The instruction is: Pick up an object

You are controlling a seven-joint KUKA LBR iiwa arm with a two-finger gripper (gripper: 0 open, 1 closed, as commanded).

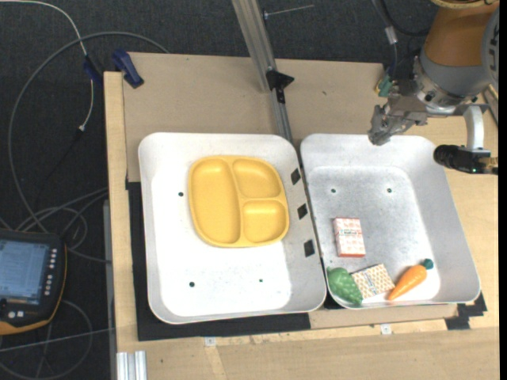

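now | hand (pixel 380 135) at right bin (pixel 396 212) far rim, grip unclear | carrot (pixel 408 282) near front edge

The arm (pixel 459 30) runs off the top right corner. The handheld screen unit (pixel 28 279) is cut by the left edge. The green toy (pixel 345 286) overlaps the patterned packet (pixel 372 279), hiding one corner.

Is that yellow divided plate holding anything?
Empty: the yellow three-compartment plastic plate in the left white bin shows only bare yellow compartments.
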